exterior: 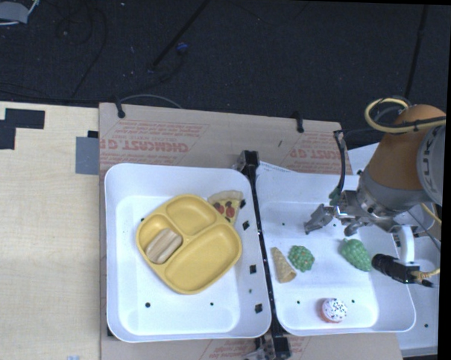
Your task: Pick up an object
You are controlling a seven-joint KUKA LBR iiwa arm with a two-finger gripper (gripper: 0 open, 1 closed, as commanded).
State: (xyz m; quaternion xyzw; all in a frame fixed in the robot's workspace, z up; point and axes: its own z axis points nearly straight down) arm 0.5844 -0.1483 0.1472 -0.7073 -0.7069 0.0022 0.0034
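The pincer (334, 220) hangs open and empty over the right bin (399, 314), far of the green broccoli toy (301, 258) at mid-bin. That toy looks light, stiff and bumpy; pinching across its rounded middle seems safest.

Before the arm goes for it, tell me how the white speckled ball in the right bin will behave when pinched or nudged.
The speckled ball looks round, so a nudge would likely send it rolling along the right bin. Its curved sides could squirt out of a two-finger pinch unless centred. It looks small, probably light.
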